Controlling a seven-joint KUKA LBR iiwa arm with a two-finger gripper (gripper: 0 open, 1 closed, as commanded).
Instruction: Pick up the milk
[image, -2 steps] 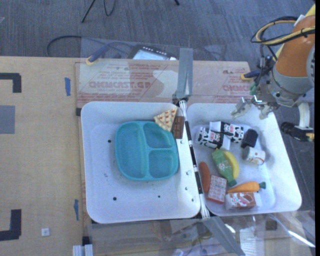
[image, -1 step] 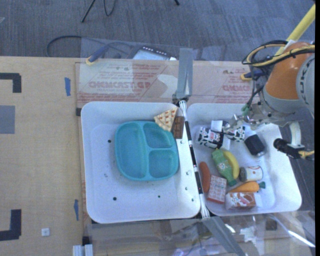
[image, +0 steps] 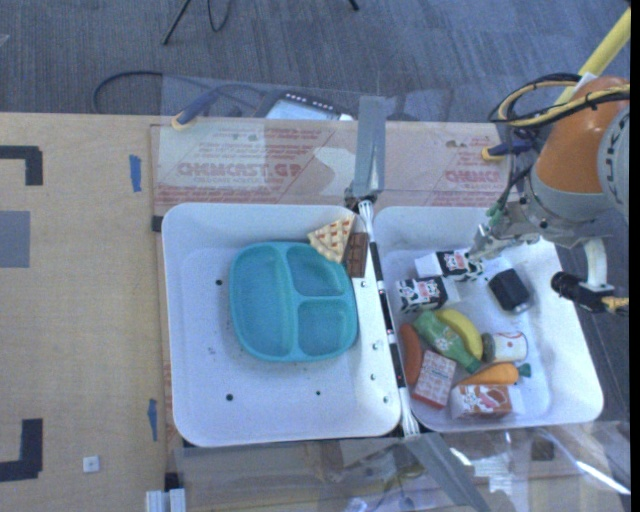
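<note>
The gripper (image: 478, 250) hangs over the upper part of the right bin (image: 580, 395); whether it is clenched or released cannot be told. Touching or just below-left of it lies 1 milk carton (image: 447, 263), white with black cow patches, not visibly clasped. Just to its lower right sits a black block (image: 510, 289). A 2nd cow-patterned carton (image: 422, 293) lies a little further down-left. Beyond that, below the gripper, cluster a green bottle (image: 447, 338), a banana (image: 461, 327), a carrot (image: 491, 375) and a red-and-white pack (image: 481, 401). Well apart to the left, the left bin (image: 190, 330) bears a blue divided plate (image: 294, 301) and a waffle (image: 330, 239).
</note>
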